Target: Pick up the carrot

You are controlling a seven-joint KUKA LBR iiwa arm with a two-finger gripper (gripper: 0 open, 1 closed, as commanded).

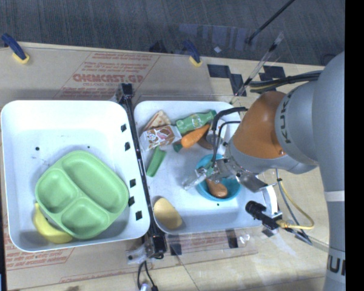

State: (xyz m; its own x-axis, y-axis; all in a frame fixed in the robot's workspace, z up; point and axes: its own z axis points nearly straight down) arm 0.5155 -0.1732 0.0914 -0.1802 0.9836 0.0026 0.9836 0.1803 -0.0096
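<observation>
Toward twelve o'clock in right bin (170, 111): carrot (193, 137) lying beside green packet (195, 122). Claw (215, 177) over blue bowl (230, 191) at five o'clock; finger state indiscernible. Recommended: shift up-left, align across carrot's narrow width.

Small orange tapered plastic carrot (195, 136), lying flat on the floor of the right white bin (188, 218), upper-middle area. Long axis runs roughly 2 o'clock to 8 o'clock, lower-left end near the bin centre, upper-right end partly hidden under the arm's wrist. Green bottle-like piece (194, 122) touching it at 12 o'clock; wrapped sandwich pack (158, 136) just beside at 9 o'clock; blue bowl (204, 165) near at 5 o'clock. Resting, not lifted.
</observation>
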